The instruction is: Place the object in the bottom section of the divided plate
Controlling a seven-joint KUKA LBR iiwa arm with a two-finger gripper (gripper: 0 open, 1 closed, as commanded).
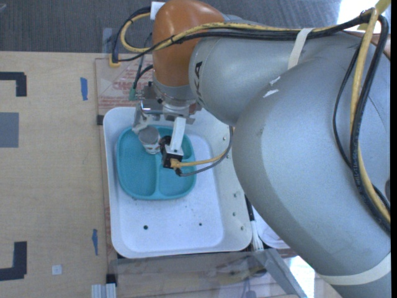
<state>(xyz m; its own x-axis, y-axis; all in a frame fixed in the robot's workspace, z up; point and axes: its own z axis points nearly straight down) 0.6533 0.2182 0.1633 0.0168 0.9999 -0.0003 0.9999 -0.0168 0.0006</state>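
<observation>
The divided plate – teal, shallow, with raised ridges splitting it into sections – lies in the upper half of the white bin. The gripper hangs over the plate's upper part, close to where the ridges meet, with the grey arm filling the space to the plate's right. Whether the claw is spread or pinched cannot be told from here; the wrist and cabling hide it.

A small greyish round shape sits over the plate's upper-left section, just beside the gripper. It may be the object, though it could as well be part of the tool. If it is the object, it appears small and light, probably stiff rather than soft, and a smooth rounded side would tend to slip – a grasp across its widest part, squarely from both sides, looks safest.

The plate's bottom section, the edge nearest the bin's bare floor, holds nothing visible, so the placing appears not yet done.
</observation>
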